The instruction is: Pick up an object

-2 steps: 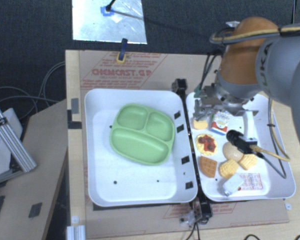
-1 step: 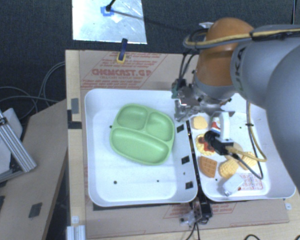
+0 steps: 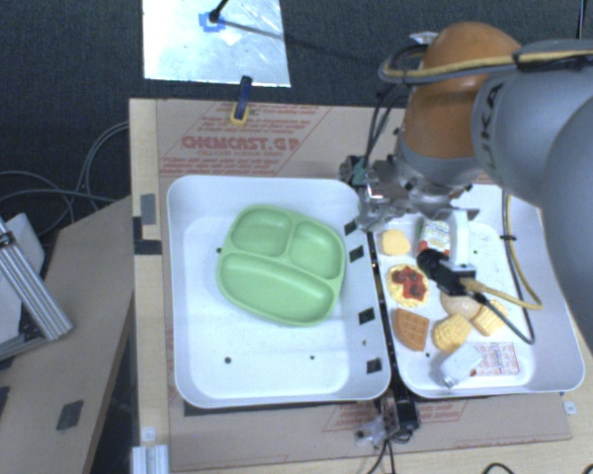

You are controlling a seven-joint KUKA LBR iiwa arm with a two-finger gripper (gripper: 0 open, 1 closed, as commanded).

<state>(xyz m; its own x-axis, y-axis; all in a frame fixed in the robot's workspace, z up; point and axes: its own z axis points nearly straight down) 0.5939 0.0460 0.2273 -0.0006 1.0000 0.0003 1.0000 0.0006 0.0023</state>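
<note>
Where bins meet, ridged waffle (image 3: pixel 411 328)

Shiny foil sheet (image 3: pixel 215 26) beyond the bench, grey cables (image 3: pixel 54 198) left, aluminium rail (image 3: pixel 20 270) far left

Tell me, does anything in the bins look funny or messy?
A bit messy. The green divided plate sits crooked in the left bin, turned at an angle to its walls. In the right bin, toy foods lie jumbled together: a small pizza, a waffle and corn. Nothing looks broken or spilled.
</note>
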